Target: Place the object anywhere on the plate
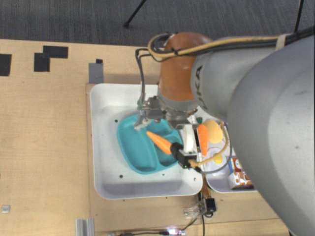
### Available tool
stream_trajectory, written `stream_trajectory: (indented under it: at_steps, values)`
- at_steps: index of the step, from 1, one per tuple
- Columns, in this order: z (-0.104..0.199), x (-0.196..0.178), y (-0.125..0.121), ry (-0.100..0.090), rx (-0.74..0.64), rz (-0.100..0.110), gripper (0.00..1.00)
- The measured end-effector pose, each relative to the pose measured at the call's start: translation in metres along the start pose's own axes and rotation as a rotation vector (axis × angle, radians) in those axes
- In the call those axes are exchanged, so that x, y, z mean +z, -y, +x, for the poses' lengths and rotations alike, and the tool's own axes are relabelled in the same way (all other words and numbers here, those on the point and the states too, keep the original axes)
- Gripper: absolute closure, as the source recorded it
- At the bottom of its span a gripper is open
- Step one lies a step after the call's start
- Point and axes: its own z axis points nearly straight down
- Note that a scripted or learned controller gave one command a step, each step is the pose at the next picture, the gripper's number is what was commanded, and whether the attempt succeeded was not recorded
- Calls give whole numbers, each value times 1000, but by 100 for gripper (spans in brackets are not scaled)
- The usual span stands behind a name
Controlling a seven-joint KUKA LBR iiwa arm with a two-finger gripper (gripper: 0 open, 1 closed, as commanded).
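Note:
A teal plate (pixel 135 149) lies in the left white bin (pixel 106 132). An orange carrot (pixel 157 139) lies slanted across the plate's right half, its thin tip pointing up-left. My gripper (pixel 166 124) hangs over the plate's upper right part, just above the thick end of the carrot. The wrist and the orange band cover its lower end. Whether the carrot is between the fingers is hidden from this angle.
The right bin (pixel 216 186) is mostly hidden under the arm. In it I see a round orange-and-yellow fruit (pixel 210 132) and a brown-and-white packet (pixel 239 173). Wooden bench surface (pixel 44 146) stretches to the left of the bins.

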Motion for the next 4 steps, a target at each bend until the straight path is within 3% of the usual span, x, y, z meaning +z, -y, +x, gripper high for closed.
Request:
stream_trajectory:
  at_steps: [1, 2, 3, 4]
  values:
    - [60, 103, -84, -1, -428, -8, 0]
    - [61, 91, -86, -1, -432, -14, 100]
    - [24, -30, -88, 3, -440, -21, 100]
    - [26, -35, -87, 2, -446, -16, 100]
